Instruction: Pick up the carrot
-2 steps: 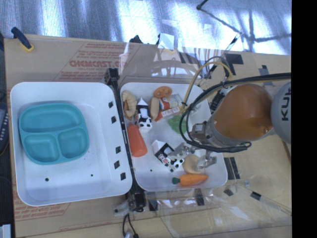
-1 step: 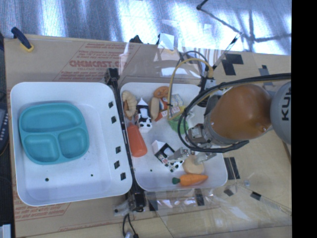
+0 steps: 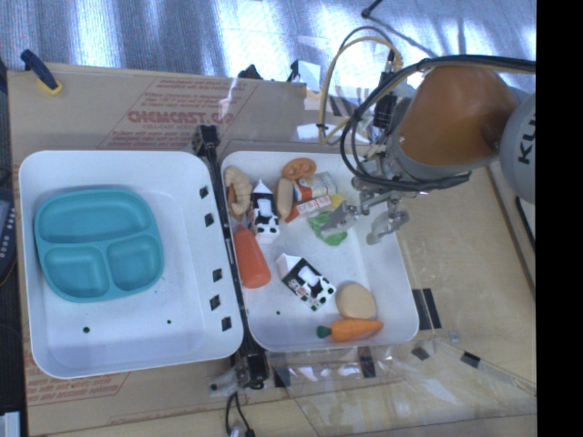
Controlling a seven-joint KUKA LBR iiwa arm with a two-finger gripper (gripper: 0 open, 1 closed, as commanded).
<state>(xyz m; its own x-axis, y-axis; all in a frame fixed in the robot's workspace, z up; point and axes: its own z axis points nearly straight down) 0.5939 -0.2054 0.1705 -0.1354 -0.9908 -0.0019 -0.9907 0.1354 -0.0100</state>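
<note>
The carrot (image 3: 353, 330), orange with a small green stub at its left end, lies flat along the front edge of the right bin (image 3: 393, 271). My gripper (image 3: 363, 223) hangs over the bin's back right part, well behind the carrot. Its fingers stand open with nothing between them. The left finger (image 3: 340, 217) sits just above a green toy leaf (image 3: 330, 233).
A tan bun (image 3: 356, 300) lies directly behind the carrot, with a cow-print carton (image 3: 308, 283) to its left. An orange-red bottle (image 3: 252, 257) lies by the left wall. Several toy foods crowd the back of the bin. The left bin holds a teal divided plate (image 3: 98, 242).
</note>
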